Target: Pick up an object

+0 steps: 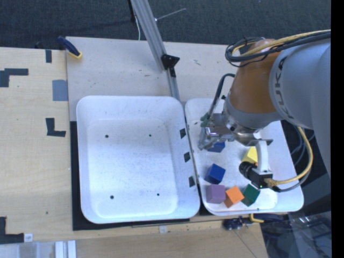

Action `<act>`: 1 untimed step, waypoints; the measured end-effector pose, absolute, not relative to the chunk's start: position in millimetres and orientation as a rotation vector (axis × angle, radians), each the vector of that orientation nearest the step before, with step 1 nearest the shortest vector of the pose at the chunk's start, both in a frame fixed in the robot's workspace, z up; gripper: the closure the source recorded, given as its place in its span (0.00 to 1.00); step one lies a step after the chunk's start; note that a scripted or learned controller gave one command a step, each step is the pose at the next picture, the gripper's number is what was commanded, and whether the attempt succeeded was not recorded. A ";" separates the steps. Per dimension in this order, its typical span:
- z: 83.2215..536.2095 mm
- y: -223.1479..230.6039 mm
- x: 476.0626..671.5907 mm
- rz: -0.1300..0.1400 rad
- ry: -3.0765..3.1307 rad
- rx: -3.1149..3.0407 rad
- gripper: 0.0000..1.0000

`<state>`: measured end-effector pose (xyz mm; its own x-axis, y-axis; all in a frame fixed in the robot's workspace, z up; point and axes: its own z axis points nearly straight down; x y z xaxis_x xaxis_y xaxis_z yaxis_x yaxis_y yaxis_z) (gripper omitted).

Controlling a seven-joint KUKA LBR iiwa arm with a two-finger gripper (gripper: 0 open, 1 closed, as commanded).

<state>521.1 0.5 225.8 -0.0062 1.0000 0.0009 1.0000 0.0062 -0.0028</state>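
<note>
My gripper point(211, 137) reaches down into the right bin point(285, 198), near its left wall. A small blue block point(217, 147) lies right under the gripper's tip, partly hidden by it; whether it is held is unclear. Nearer the front of the same bin sit a blue cube point(216, 173), a purple cube point(215, 193), an orange cube point(234, 196) and a green cube point(250, 194). A yellow block point(250, 155) lies to the right of the gripper, beside the arm's black fitting.
The left bin point(86, 122) stands alongside, its right wall close to the gripper. A slanted metal post point(153, 31) rises behind the bins. The grey and orange arm point(269, 85) covers the back of the right bin.
</note>
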 end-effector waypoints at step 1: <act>219.1 49.7 529.5 0.002 -2.227 -2.212 1.00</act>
